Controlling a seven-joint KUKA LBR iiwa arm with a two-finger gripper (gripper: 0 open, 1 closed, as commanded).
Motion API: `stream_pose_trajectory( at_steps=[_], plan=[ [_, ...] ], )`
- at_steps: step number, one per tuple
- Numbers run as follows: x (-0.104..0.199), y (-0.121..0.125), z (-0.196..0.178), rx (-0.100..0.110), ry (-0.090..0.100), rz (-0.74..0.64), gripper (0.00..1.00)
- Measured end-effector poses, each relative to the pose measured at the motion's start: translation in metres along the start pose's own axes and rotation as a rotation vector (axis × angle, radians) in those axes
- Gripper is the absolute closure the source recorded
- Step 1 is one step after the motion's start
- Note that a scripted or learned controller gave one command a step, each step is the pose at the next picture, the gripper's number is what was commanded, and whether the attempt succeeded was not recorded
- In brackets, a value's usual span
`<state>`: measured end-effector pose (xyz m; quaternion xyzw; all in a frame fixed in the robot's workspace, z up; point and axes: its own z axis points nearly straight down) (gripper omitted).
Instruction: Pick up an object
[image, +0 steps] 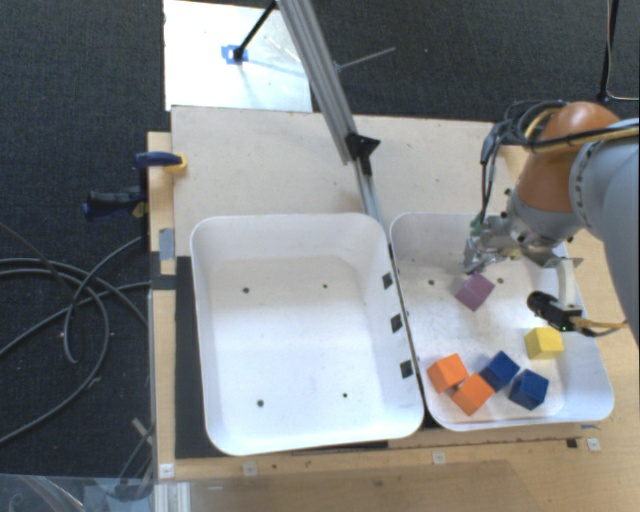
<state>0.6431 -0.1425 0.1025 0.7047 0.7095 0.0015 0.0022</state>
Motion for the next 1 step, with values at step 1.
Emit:
stream_pose_trajectory(
  at_steps=[1],
  plan=[
    [0.0, -0.0002, 0.0004, 0.001, 0.0, 0.0, 0.0]
  ],
)
